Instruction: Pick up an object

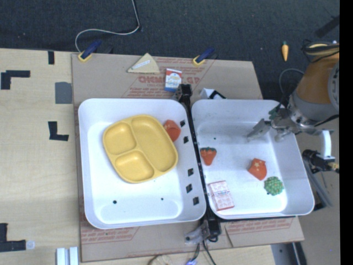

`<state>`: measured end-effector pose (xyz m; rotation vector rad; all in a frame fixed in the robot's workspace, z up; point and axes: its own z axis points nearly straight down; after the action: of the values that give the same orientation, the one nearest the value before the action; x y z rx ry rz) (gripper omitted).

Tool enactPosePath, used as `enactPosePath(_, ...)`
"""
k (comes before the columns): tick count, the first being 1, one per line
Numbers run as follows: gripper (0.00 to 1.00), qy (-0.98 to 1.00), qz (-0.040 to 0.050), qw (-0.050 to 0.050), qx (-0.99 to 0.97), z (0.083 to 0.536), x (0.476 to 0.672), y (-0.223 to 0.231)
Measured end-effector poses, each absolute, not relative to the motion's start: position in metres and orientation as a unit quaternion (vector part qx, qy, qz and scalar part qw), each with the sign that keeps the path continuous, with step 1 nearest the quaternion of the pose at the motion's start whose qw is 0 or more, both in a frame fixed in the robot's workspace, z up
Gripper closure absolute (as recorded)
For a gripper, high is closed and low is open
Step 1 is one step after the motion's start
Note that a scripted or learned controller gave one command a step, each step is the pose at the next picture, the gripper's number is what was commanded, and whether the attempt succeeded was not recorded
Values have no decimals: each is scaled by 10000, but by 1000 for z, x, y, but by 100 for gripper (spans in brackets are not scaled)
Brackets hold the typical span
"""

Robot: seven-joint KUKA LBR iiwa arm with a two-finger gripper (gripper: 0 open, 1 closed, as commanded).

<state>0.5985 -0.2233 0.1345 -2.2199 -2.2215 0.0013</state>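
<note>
the gripper [268,127] hovers over the right bin [231,115] with fingers spread and nothing between them — ready to descend — while the candidate strawberry [257,168] lies just below it, beside the broccoli [273,185].

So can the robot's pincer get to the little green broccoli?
Probably yes. The pincer hangs over the same right bin as the broccoli, and nothing lies on the broccoli; a red toy sits just beside it.
</note>
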Motion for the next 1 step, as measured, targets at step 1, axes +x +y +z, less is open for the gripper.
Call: enactPosePath(1,0,-7073,-4,-11,-7070,87,547,-223)
